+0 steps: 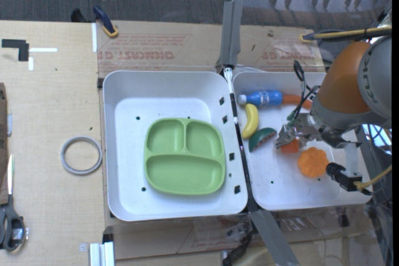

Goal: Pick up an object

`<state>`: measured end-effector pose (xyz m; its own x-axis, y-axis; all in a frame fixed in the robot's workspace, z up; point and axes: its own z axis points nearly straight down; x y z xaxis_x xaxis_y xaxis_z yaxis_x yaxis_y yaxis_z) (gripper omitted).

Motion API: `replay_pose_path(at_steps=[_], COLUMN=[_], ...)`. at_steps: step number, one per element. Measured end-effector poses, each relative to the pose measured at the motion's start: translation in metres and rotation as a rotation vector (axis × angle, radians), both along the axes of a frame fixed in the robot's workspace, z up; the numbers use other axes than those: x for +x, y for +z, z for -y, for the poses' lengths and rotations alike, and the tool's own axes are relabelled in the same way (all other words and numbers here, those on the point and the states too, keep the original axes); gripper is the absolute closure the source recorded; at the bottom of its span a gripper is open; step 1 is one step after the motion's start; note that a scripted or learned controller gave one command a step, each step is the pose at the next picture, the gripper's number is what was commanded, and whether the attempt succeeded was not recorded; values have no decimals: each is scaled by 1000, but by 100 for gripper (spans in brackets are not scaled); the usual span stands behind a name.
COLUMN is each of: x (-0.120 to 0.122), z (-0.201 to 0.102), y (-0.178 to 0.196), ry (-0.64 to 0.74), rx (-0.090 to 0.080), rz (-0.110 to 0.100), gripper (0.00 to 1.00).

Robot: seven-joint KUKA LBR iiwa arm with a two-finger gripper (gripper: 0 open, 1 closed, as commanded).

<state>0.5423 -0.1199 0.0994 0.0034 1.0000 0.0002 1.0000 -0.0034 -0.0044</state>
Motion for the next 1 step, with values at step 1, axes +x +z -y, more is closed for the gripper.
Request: replay_pose_path(at_steps=[1], x=[4], z=[-57], y=[114], ry=[5], rx=[-1], rz=[3], gripper=[100])
